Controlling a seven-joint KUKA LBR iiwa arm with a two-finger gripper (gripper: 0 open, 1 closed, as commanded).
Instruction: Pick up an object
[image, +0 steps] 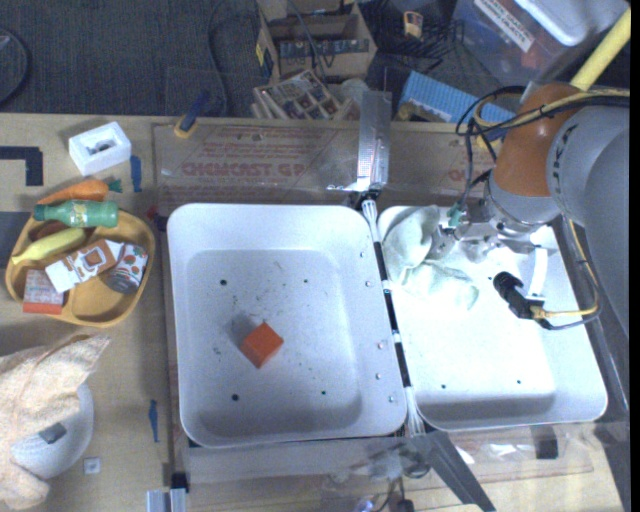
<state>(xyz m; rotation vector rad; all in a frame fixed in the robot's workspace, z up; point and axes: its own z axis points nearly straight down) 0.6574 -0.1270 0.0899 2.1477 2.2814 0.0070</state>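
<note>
Orange cube (263, 344) is seen lying loose in left bin (200, 235); judged light, rigid, best pinched across flat sides. Gripper (462, 240) is poised over right bin (570, 400); its state cannot be told.

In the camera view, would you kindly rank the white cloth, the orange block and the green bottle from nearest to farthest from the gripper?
Measured from the gripper, over the right bin's far end:
1. White cloth, in the right bin, just beside it.
2. Orange block, on the left bin's floor.
3. Green bottle, in the yellow bowl at far left.
</note>
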